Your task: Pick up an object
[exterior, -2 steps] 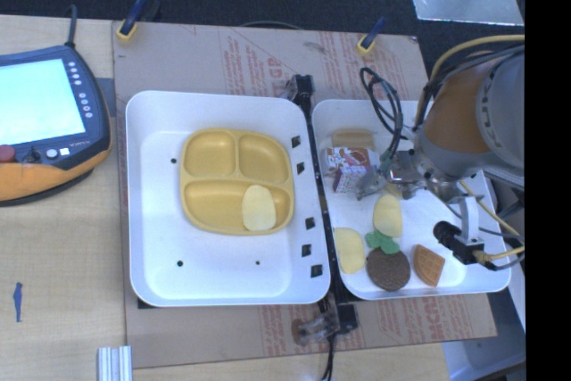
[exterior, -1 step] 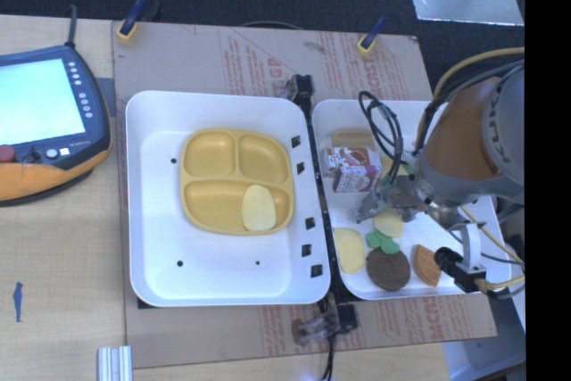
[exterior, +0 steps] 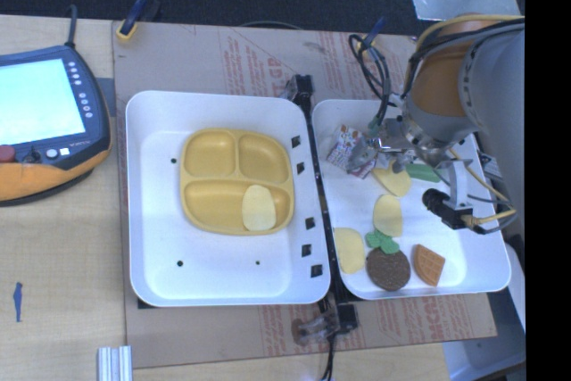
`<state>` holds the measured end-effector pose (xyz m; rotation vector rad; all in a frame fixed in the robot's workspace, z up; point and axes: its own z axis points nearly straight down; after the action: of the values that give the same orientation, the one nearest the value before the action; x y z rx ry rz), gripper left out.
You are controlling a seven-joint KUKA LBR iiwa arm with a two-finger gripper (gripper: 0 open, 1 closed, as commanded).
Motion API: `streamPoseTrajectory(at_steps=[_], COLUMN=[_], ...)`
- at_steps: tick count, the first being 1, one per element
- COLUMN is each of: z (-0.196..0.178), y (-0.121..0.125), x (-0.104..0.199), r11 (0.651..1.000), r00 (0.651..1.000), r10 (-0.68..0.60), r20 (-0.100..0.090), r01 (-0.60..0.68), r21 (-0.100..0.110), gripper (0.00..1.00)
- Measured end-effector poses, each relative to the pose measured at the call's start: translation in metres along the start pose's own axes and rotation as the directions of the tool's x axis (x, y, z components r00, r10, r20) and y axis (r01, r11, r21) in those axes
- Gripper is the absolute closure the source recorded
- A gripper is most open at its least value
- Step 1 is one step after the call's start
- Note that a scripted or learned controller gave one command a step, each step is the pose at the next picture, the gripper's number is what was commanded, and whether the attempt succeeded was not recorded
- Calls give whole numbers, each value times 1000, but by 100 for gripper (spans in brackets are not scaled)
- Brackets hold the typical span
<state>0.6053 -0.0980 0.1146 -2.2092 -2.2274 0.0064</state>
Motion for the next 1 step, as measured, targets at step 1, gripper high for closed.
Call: streamPoseTrajectory(at_steps=[1], z=[25], y=[-76], x=[-57], r11=[1000], r00=[1000], r10=[11], r20=[2], r01=[-11], r21=[5], gripper=[0])
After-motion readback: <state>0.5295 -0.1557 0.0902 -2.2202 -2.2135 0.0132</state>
